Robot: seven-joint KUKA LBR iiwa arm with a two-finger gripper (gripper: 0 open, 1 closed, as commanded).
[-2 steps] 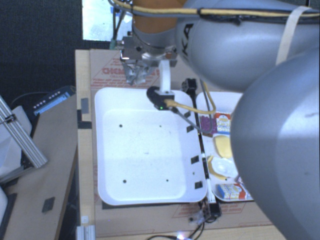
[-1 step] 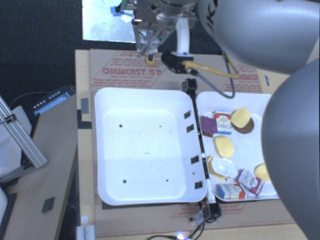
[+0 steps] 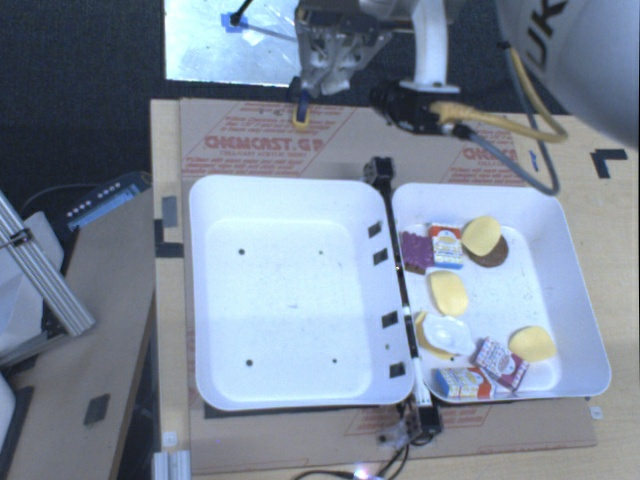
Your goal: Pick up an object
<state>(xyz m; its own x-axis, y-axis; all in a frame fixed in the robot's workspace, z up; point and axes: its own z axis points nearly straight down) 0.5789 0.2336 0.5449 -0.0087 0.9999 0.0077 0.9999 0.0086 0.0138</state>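
Note:
My gripper (image 3: pixel 322 80) hangs high over the bench's far edge, beyond the left bin (image 3: pixel 215 268) and well away from the objects. The right bin (image 3: pixel 575 298) holds several small items. A yellow round piece (image 3: pixel 481 234) lies over a brown disc (image 3: pixel 497 255) at the back. Beside them are a red, white and blue carton (image 3: pixel 447 246) and a purple packet (image 3: pixel 416 250). A yellow oval (image 3: pixel 448 292) sits mid-bin, with a white cup-like piece (image 3: pixel 446 335) below it. Near the front lie a yellow lump (image 3: pixel 533 344), a red-and-white packet (image 3: pixel 501 364) and an orange carton (image 3: pixel 460 382).
A black hinged divider (image 3: pixel 392 278) runs between the two bins. Both bins rest on a cardboard sheet (image 3: pixel 250 138). A yellow-and-grey cable (image 3: pixel 500 128) trails from the arm over the far right of the cardboard. A metal frame (image 3: pixel 40 278) stands at the left.

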